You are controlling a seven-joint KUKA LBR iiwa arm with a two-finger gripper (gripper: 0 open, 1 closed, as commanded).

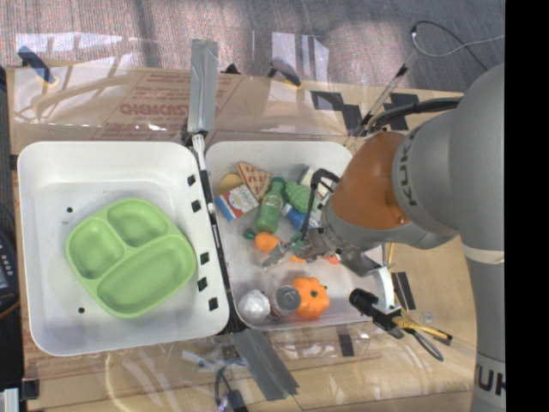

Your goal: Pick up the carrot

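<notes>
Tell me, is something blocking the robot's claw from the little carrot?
Nothing visible does. The gripper is right beside the carrot in the right bin, with no toy between them. The green bottle stands just behind the carrot, the pumpkin in front.

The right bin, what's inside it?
The right bin holds a green bottle, a small orange carrot, an orange pumpkin, a can and a silver ball. The arm covers its right part.
</notes>
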